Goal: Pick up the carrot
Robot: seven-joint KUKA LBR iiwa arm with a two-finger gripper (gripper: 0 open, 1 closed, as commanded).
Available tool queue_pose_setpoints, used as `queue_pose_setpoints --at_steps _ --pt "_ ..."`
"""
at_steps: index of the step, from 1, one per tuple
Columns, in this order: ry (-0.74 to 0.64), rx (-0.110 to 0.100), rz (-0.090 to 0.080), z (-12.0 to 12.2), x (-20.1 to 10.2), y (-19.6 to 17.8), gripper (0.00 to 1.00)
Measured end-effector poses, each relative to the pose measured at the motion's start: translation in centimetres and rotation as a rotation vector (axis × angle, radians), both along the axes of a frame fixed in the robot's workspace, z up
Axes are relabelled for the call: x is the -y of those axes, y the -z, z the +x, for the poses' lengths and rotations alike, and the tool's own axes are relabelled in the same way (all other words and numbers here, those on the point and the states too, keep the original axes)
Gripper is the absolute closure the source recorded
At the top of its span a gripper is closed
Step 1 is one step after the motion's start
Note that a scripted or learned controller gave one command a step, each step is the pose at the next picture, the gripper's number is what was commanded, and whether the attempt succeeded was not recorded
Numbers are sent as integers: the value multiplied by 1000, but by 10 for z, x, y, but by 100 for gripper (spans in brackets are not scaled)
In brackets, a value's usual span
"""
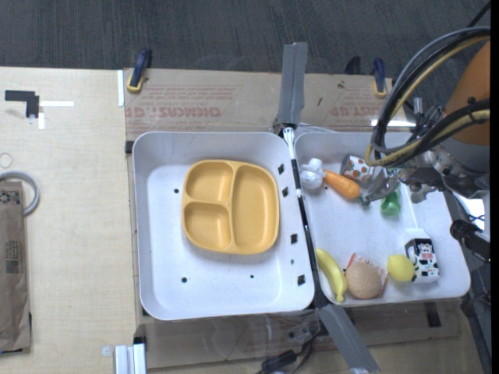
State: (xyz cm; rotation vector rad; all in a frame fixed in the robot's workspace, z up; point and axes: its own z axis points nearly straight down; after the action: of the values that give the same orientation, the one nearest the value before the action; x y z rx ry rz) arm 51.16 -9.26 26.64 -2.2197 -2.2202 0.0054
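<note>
— So, biggest first: what sits in the left bin?

— A yellow divided plate, near its middle. The right bin carries everything else.

— And the arm?

— It comes over the right bin's far right corner, cables looping above it. The gripper sits low near the bin's far edge, just right of the carrot. I cannot tell whether the claw is released or clenched; nothing shows between its fingers.

— Where exactly is the carrot?

— Lying near the far left corner, beside a small white object.

— Smaller things?

— A banana, bun and lemon along the near edge, a cow-print carton by the near right corner, something green under the gripper.
</note>
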Motion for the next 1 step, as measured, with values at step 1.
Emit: queue_pose_setpoints --at_steps 1 --pt "-146 1 1 20 0 103 0"
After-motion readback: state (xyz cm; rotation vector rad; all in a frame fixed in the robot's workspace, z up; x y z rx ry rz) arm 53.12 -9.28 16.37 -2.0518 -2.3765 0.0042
